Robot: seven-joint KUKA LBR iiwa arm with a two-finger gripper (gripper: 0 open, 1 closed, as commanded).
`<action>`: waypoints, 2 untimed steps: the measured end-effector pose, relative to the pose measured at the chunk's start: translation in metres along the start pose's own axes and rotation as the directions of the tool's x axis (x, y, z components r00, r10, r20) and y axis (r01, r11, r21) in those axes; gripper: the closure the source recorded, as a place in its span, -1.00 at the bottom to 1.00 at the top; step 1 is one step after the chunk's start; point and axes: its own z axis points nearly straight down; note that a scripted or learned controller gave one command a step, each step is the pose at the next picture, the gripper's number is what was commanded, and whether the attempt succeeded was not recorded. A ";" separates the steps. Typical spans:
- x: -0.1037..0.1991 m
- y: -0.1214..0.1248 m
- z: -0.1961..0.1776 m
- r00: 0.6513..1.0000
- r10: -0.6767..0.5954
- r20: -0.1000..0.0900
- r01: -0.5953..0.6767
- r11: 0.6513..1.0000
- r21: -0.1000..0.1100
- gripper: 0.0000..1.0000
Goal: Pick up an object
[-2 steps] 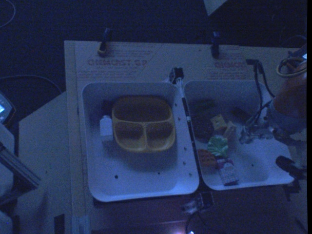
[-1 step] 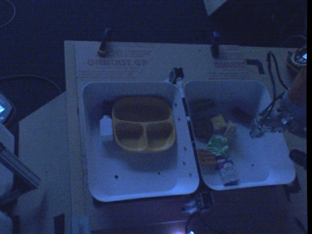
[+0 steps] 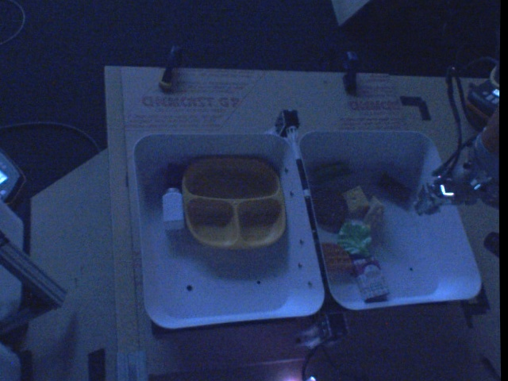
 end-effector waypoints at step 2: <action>0.042 0.027 -0.032 1.000 -0.003 -0.002 0.003 1.000 0.002 1.00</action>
